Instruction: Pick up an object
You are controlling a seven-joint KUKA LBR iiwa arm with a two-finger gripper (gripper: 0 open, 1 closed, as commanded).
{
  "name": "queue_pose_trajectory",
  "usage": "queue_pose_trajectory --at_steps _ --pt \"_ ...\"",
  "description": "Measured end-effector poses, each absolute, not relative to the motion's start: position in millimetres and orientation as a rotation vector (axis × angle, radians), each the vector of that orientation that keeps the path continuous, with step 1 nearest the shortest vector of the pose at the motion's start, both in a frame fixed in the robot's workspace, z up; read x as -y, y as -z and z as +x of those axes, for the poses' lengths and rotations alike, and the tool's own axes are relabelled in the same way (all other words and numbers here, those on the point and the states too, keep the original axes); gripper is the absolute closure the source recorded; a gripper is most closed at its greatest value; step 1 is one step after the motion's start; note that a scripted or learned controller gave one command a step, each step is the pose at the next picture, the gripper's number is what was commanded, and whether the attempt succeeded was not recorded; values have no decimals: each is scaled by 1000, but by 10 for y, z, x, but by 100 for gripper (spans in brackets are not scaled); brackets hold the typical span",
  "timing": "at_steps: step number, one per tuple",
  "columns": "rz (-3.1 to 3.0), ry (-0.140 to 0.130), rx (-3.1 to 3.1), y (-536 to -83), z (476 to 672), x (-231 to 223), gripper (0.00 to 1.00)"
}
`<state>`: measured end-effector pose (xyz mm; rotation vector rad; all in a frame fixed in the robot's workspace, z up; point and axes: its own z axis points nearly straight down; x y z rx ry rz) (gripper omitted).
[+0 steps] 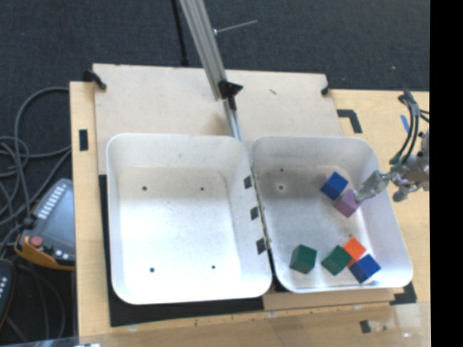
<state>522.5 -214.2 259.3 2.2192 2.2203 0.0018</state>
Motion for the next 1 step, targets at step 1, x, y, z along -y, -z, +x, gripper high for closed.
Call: queue_pose_trajectory --at_steps 1 --pt "2219 0 -2219 -1198 6006 2134 0"
